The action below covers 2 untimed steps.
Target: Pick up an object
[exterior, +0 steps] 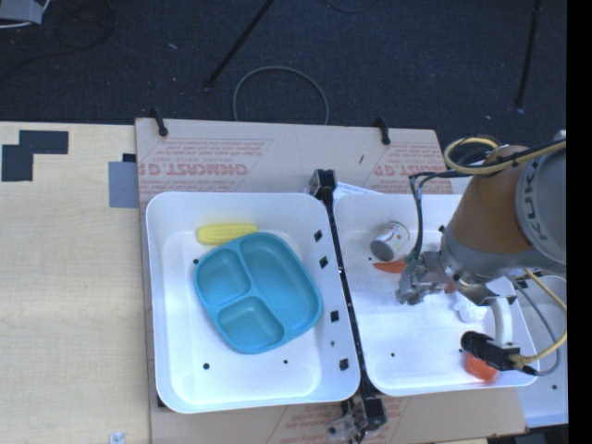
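We are looking at a robotics lab: a pale wood counter [65, 285] carries two white bins [171, 248] on printed cardboard [277, 155], cables [277, 86] and stand legs [245, 30] cross dark carpet, and a cabled grey arm [504, 215] reaches in.

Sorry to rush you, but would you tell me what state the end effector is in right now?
End effector: low in the right bin, open or closed cannot be told.
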Each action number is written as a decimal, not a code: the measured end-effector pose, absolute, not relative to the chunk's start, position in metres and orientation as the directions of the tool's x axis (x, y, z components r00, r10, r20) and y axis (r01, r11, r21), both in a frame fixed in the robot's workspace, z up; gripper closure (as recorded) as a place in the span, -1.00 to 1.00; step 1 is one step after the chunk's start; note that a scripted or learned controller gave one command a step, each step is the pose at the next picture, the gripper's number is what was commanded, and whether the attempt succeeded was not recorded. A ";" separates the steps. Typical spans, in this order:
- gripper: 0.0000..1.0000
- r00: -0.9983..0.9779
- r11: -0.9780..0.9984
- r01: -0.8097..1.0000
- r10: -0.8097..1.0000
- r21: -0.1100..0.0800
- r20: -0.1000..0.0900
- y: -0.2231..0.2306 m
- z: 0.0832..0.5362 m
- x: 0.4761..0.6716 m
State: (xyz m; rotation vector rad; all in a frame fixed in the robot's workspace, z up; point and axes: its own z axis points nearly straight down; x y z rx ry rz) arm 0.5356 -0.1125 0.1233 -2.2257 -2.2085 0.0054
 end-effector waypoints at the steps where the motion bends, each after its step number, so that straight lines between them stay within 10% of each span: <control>1: 1.00 0.000 0.000 1.000 1.000 0.003 0.000 -0.114 0.176 0.547; 2: 1.00 -0.001 0.001 1.000 1.000 0.002 -0.001 -0.115 0.228 0.547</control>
